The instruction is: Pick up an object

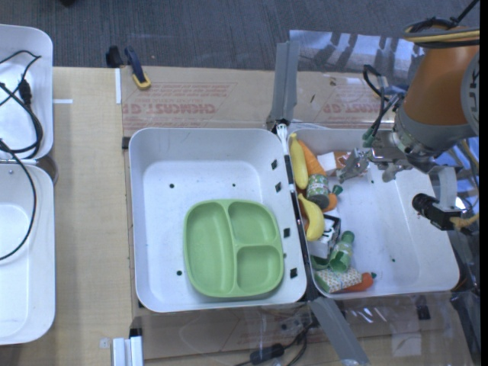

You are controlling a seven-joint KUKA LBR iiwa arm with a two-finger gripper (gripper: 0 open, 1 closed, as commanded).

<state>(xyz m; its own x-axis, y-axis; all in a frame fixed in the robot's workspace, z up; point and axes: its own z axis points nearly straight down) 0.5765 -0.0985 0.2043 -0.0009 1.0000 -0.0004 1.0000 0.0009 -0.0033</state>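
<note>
— Any writing you can read?
— Mirrored red print on the tabletop cardboard [200, 107], illegible.
— The jaws?
— You can't tell how they stand; the gripper [371, 164] hovers right of the banana [298, 164] in the right bin [412, 273].

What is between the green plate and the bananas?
In the camera view, the two bins' touching white walls stand between the green plate in the left bin and the bananas in the right bin.
</note>
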